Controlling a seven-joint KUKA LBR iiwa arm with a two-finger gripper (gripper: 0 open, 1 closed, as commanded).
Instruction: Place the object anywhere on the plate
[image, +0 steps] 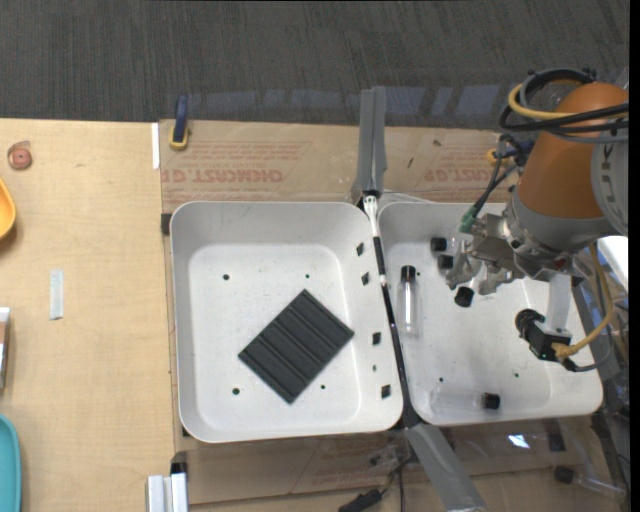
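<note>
Wooden bench carries two white bins. Dark ribbed plate lies in left bin. Jaws hover over right bin, 3 o'clock of plate; their state cannot be told.

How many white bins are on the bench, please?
2. The left bin holds a dark ribbed plate. The right bin holds a clear tube, and the gripper is over it.
</note>
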